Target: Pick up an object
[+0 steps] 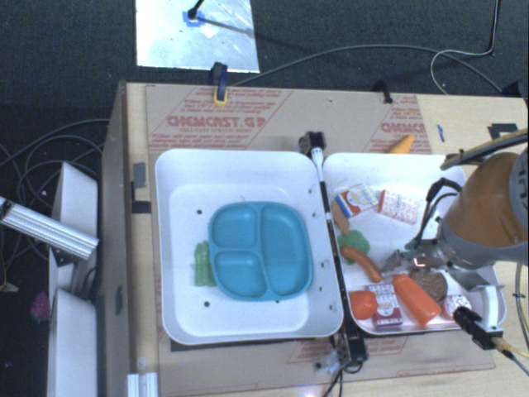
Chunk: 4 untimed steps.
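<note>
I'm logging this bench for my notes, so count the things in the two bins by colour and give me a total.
Blue: 1, the divided plate
Green: 2, the green piece beside the plate and the small green item
Orange or red: 3, carrot, sausage, round orange piece
White packets: 2, and
Total: 8 clearly countable; others near the gripper are unclear.

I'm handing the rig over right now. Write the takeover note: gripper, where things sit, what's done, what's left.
Gripper: low in the right bin, over the toy food; finger state unclear, nothing seen held.
Right bin: orange carrot, brown round piece, sausage, green piece, small cartons.
Left bin: blue divided plate, green item beside it.
Done: no pick visible.
Left: grasp and lift one object.
</note>
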{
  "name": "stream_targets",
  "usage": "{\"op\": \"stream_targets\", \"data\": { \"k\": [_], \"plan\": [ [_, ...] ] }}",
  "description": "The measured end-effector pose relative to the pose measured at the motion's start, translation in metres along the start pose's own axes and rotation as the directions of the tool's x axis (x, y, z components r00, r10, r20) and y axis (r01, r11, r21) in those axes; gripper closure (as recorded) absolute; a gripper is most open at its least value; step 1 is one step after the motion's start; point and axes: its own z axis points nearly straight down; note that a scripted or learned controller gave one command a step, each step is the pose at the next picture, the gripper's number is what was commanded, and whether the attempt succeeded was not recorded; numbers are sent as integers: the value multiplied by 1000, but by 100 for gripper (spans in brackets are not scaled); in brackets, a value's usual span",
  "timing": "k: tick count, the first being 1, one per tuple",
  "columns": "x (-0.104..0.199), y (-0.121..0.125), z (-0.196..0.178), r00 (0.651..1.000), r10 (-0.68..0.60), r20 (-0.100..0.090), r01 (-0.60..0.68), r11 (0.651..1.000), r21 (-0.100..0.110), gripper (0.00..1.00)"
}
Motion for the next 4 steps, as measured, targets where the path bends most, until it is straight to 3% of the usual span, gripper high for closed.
{"op": "stream_targets", "data": {
  "k": [1,2,3,4],
  "plan": [
    [-1,2,-11,1000,0,4,0,1000,-6,100],
    [62,35,-95,1000,-3,-6,3,1000,9,100],
    [61,35,-95,1000,-2,-5,3,1000,10,0],
    [54,15,-45,1000,-1,-5,1,1000,12,0]
  ]
}}
